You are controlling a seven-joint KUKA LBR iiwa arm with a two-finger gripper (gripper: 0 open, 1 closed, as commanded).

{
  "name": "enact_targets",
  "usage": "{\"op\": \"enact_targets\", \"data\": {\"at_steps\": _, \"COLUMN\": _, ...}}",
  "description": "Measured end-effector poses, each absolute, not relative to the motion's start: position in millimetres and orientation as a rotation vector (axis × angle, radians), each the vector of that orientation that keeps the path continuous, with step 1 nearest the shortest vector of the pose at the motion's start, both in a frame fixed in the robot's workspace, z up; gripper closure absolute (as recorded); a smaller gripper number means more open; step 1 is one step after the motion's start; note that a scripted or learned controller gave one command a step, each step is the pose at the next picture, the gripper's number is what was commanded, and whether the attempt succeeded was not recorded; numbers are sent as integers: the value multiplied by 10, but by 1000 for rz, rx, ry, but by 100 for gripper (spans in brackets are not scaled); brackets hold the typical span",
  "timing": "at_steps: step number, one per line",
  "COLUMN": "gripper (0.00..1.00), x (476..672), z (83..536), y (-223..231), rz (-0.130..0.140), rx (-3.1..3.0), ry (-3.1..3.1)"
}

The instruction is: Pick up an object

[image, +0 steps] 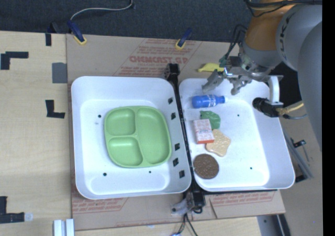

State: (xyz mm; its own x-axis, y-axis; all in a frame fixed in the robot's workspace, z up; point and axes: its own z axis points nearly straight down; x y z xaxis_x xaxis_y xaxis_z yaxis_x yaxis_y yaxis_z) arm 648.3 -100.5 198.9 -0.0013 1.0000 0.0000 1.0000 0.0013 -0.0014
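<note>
Blue bottle (208, 101) lies at the right bin's (272, 146) far edge; the hand (225, 80) hovers above it, open, ready to descend.

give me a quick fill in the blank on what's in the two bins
1. The green divided plate lies in the ____ bin.
2. The blue bottle lies on its ____.
3. The round brown cookie sits in the ____ bin, nearest the front edge.
4. The end effector is above the far edge of the ____ bin.

Missing words: left; side; right; right
</note>
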Motion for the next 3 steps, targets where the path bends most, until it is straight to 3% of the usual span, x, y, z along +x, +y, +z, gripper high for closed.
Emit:
{"op": "enact_targets", "data": {"at_steps": 1, "gripper": 0, "x": 6065, "z": 941, "y": -1142, "rz": -1, "rx": -2221, "ry": -2222}}
{"op": "enact_targets", "data": {"at_steps": 3, "gripper": 0, "x": 6585, "z": 850, "y": -996, "rz": 5, "rx": -2218, "ry": -2220}}
